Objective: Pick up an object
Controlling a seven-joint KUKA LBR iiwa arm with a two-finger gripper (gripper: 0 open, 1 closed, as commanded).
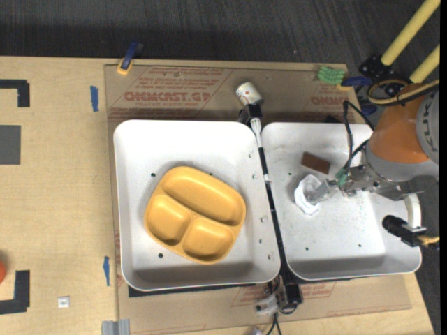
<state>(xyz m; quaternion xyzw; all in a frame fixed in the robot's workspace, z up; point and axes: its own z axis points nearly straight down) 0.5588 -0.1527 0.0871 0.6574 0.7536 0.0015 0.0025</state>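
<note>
Crumpled white object (306,195) lies in the right bin (335,257), center-left, without clear long axis. My fingers (328,187) touch its right side; their opening I cannot tell. Brown block (316,162) lies just above.

Robotics lab; taped cardboard bench (63,187), twin white bins (129,208), cabling

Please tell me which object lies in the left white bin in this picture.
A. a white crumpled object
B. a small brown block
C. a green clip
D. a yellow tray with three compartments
D: the yellow tray sits alone in the left bin, while the brown block and the white crumpled object lie in the right bin.
</note>
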